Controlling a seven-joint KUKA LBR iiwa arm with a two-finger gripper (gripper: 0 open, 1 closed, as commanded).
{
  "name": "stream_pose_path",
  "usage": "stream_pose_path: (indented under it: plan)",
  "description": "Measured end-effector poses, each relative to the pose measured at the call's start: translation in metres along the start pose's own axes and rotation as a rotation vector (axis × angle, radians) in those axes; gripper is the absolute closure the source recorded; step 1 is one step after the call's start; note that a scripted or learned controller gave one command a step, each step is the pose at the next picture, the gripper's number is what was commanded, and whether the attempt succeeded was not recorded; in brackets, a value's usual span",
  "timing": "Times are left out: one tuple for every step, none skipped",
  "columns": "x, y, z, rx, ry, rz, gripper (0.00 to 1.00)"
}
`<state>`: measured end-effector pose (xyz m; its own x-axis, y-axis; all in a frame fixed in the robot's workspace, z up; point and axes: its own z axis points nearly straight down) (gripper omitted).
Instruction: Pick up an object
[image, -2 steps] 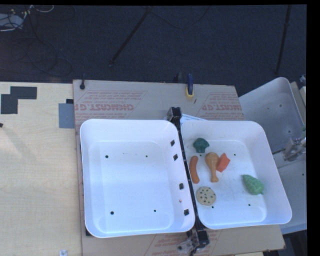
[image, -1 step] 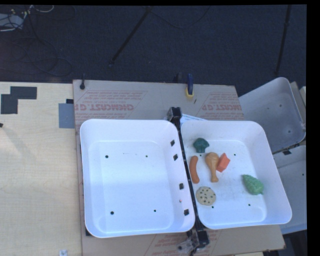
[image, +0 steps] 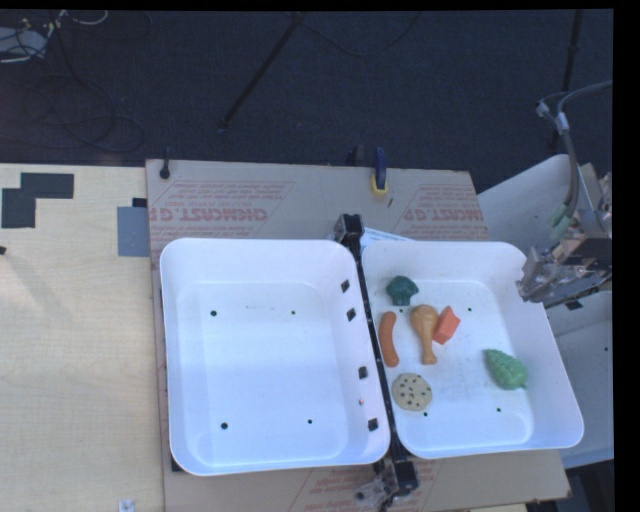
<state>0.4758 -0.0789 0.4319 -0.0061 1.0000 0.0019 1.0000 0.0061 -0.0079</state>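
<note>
**A:** Where are the things that could be picked up?

**B:** All five lie in the right bin (image: 545, 400). Taking that bin as a clock face, a dark green broccoli piece (image: 402, 290) sits at about eleven o'clock. An orange sausage (image: 388, 338) lies along the nine o'clock side, close to the divide between the bins. A tan drumstick (image: 426, 330) lies near the centre, and a small red-orange block (image: 446, 325) is just beside it towards three o'clock; whether they touch is unclear. A round speckled cookie (image: 411, 392) rests at about seven o'clock. A light green leafy piece (image: 506, 369) sits at about four o'clock, well apart from the others.

**A:** And the arm?

**B:** It enters from the right edge. The hand (image: 545, 280) sits over the bin's rim at about two o'clock, a blurred grey and tan shape. I cannot tell whether it is apart or together. Nothing can be seen held in it, and it touches none of the objects.

**A:** What surrounds the bins?

**B:** The left bin (image: 180, 350) lies alongside, touching the right one along a row of black clips (image: 361, 372). Both rest on a cardboard sheet (image: 260, 205) on the pale wooden desk (image: 70, 350). A blue and yellow clamp (image: 379, 172) grips the cardboard's far edge at twelve o'clock. Cables (image: 575, 110) hang near the arm.
</note>
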Motion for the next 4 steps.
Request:
stream_pose_path:
  plan:
    - [0.073, 0.017, -0.029, -0.008, -0.001, -0.002, 1.00]
    - [0.154, 0.000, -0.016, -0.003, -0.001, -0.003, 1.00]
    - [0.211, 0.016, -0.104, -0.014, 0.001, -0.001, 1.00]
    - [0.265, 0.038, -0.105, -0.005, -0.002, 0.001, 1.00]
